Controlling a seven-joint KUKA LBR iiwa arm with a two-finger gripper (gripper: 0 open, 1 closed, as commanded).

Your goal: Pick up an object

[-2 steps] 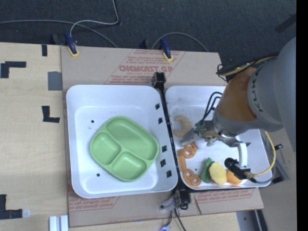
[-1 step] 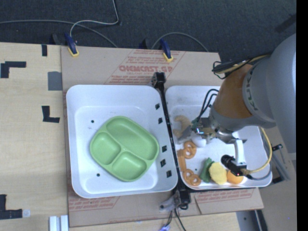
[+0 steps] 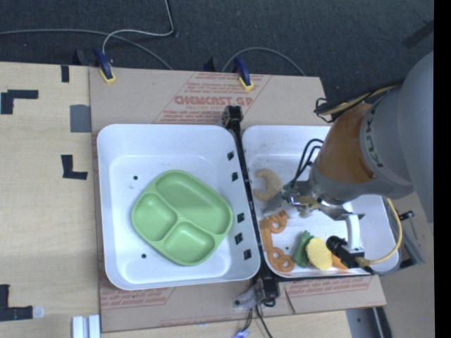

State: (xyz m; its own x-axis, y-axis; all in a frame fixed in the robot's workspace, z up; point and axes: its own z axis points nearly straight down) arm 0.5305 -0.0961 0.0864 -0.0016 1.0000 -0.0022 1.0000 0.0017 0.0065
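The pincer (image 3: 292, 197) hung low in the right bin (image 3: 384, 213), whether open or closed I could not tell. A tan curved piece (image 3: 268, 181) lay just at its 10 o'clock.

Two white bins are seen side by side — a left bin (image 3: 113, 189) and a right bin (image 3: 282, 138). One green tray (image 3: 182, 217) is counted in the left bin. In the right bin, right of that tray, two orange pretzels (image 3: 273, 222) (image 3: 280, 258), one tan curved piece (image 3: 268, 182), and one yellow-and-green item (image 3: 314, 252) are counted — four things.
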